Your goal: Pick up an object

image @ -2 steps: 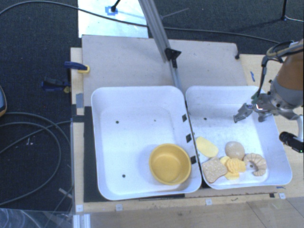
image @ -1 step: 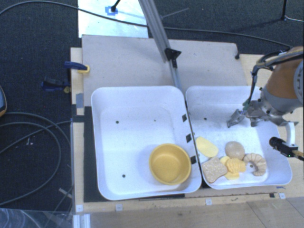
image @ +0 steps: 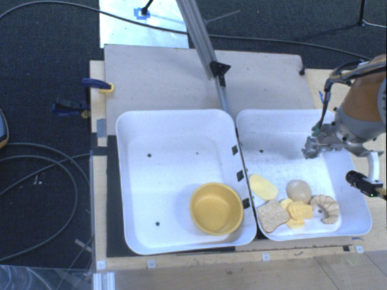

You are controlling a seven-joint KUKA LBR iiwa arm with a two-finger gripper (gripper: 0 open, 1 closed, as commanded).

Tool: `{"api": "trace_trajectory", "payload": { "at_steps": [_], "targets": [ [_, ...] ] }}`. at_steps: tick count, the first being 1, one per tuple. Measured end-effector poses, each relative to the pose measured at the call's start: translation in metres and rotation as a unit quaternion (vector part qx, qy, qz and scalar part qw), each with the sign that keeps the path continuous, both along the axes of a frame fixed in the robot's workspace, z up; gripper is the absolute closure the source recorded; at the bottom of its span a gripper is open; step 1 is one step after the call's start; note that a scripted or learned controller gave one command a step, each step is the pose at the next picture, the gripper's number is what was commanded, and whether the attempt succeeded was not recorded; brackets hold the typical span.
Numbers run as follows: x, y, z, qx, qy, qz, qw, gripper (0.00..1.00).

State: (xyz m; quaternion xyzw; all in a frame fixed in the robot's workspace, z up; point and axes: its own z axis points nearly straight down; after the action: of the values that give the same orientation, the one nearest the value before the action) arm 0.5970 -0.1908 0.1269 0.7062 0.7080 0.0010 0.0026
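Two shallow white plastic bins sit side by side. The left bin (image: 151, 162) holds a round yellow plastic bowl (image: 216, 208) near its front right corner. The right bin (image: 272, 132) holds small toy foods clustered at the front: a pale yellow oval slice (image: 263, 186), a tan bread slice (image: 272, 215), a beige round bun (image: 299, 190), a yellow ridged piece (image: 299, 211) and a curled tan croissant (image: 326, 207). The grey gripper (image: 313, 147) hovers above that bin's bare middle, behind the cluster, carrying nothing; how wide it is spread cannot be told. The foods look light, rigid and smooth; the bun seems easiest to take across its sides.
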Motion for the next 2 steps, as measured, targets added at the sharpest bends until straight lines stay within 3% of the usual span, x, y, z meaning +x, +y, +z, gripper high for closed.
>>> {"api": "trace_trajectory", "payload": {
  "at_steps": [2],
  "targets": [
    [0.002, 0.001, 0.109, 0.0000, -0.001, 0.002, 1.0000, 1.00]
  ]
}}
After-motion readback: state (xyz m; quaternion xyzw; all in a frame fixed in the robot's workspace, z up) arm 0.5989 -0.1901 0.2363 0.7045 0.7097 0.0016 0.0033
